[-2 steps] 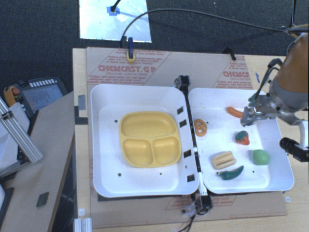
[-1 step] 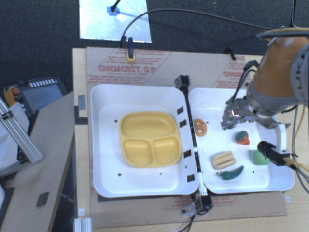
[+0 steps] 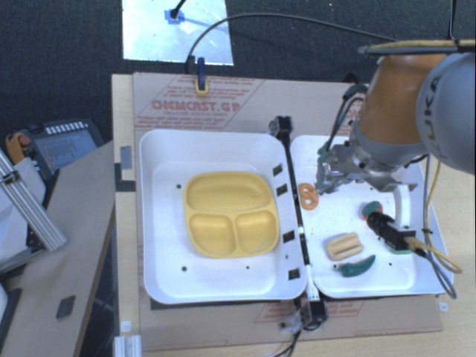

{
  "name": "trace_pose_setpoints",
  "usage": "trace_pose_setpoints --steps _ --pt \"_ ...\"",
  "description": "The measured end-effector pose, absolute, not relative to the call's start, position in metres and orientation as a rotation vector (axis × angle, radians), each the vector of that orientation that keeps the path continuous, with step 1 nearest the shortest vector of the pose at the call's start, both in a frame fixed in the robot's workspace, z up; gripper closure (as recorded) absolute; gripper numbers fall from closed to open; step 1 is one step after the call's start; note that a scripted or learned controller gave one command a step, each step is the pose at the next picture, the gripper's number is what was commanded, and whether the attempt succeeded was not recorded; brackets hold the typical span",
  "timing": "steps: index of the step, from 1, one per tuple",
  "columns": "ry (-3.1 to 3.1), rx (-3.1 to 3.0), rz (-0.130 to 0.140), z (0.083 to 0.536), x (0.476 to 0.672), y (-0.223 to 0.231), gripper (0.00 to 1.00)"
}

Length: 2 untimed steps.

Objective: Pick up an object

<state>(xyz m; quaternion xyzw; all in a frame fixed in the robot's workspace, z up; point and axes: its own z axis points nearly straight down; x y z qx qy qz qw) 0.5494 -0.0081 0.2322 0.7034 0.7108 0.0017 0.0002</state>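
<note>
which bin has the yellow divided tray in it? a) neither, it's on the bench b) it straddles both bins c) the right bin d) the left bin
d: the yellow divided tray lies flat in the middle of the left bin, while the right bin holds the small items, such as the pretzel and the tan block.

Just left of the gripper the orange pretzel lies against the black divider. Below it a bare strip of the right bin lies open, bounded lower down by the tan bread piece and green pepper
</note>
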Motion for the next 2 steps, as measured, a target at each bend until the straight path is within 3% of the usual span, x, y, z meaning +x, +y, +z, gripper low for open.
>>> trace_pose_setpoints --steps 2 --pt "2.233 2.212 0.001 0.225 0.545 0.102 1.00"
